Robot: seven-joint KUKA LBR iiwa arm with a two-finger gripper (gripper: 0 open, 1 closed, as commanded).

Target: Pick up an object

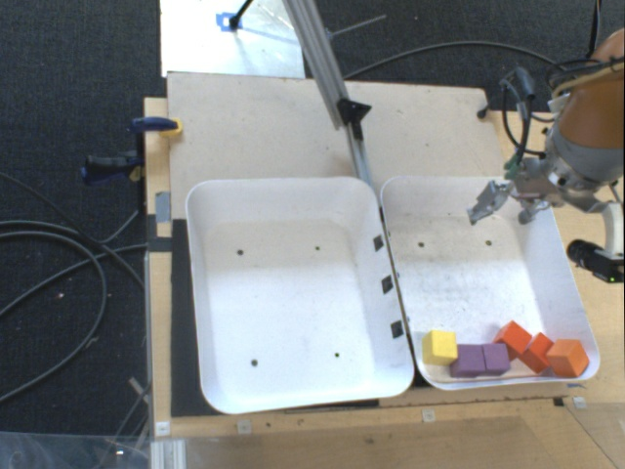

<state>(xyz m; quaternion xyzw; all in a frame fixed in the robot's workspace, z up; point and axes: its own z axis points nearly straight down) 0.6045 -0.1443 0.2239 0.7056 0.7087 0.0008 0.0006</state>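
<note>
Along the near edge of the right bin (pixel 547 262) lie a yellow cube (pixel 439 346), two purple blocks (pixel 479 360), and orange blocks (pixel 542 350) in the near right corner. My gripper (pixel 506 208) hangs above the far right part of this bin, well away from the blocks. Its two fingers are spread apart with nothing between them, so it is open.
The left bin (pixel 283 203) sits beside the right one, sharing a divider with black clips (pixel 387 283). A slanted metal pole (pixel 322 57) crosses the back of the bench. A blue clamp (pixel 146 125) grips the bench's left edge. Cables lie on the floor at left.
</note>
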